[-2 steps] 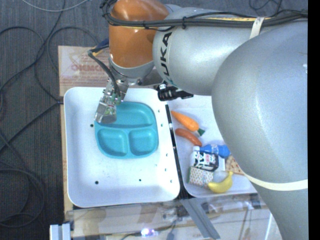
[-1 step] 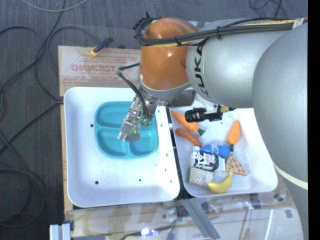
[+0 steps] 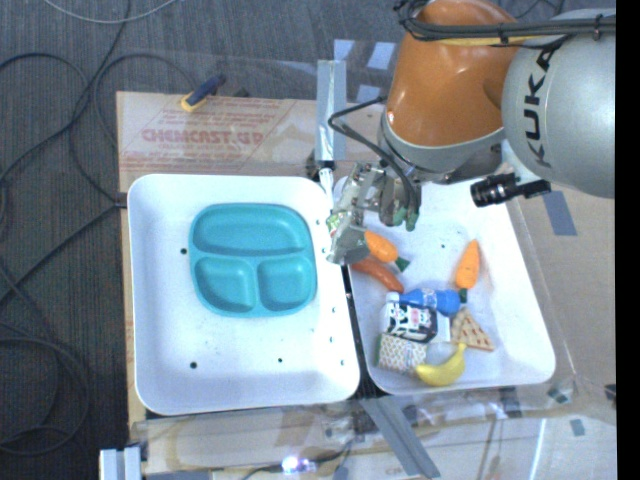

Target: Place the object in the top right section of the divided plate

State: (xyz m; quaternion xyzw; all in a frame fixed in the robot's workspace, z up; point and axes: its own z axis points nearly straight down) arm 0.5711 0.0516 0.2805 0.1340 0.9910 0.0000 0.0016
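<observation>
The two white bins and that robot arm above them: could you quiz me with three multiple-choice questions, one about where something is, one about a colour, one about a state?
1. Where does the divided plate lie?
A. in the left bin
B. in the right bin
C. on the floor

2. What colour is the plate?
A. red
B. turquoise
C. black

3. What do the plate's sections hold?
A. a banana
B. carrots
C. nothing

Answers: 1 A, it rests in the left bin; 2 B, it is turquoise; 3 C, the banana and carrots sit in the right bin, near the gripper.
</observation>
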